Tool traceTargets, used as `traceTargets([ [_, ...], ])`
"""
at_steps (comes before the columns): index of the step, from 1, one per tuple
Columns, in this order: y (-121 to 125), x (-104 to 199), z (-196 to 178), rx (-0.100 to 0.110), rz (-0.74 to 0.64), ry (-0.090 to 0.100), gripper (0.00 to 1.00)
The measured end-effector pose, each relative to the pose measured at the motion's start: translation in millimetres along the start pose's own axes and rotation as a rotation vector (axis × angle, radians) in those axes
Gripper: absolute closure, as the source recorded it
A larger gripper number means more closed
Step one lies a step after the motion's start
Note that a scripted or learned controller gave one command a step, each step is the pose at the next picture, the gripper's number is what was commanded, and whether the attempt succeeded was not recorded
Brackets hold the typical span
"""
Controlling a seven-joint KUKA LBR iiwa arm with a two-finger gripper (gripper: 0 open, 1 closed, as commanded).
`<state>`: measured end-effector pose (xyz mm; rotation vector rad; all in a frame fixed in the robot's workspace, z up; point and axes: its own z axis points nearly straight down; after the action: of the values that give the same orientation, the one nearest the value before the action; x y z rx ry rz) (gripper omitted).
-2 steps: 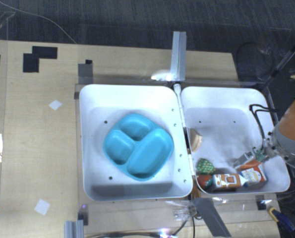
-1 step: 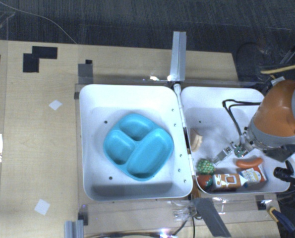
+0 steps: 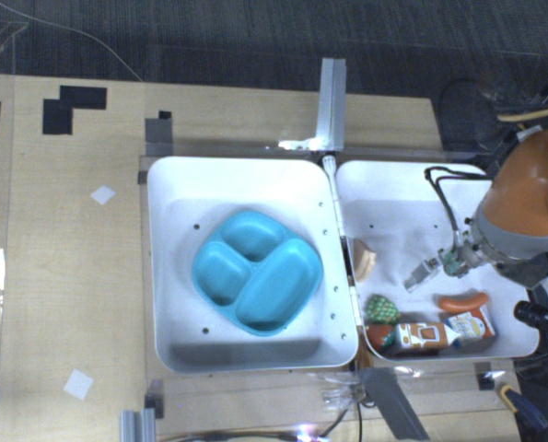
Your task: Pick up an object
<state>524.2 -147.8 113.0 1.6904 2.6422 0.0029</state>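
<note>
Your gripper (image 3: 425, 273) hovers over bare floor in the right bin (image 3: 393, 201), fingers apart and holding nothing. You're in the approach step: the sausage (image 3: 461, 301) lies just beside it, so next shift over, descend and close.

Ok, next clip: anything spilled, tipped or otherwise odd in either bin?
Nothing spilled or damaged. The blue divided tray sits askew in the left bin. The right bin has its items crowded along the near edge, with the carton lying on its side.
</note>
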Motion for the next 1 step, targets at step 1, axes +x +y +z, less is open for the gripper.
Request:
traceTargets([
  [1, -46.1, -13.2, 1.8, 0.001, 0.062, 0.001, 0.00],
])
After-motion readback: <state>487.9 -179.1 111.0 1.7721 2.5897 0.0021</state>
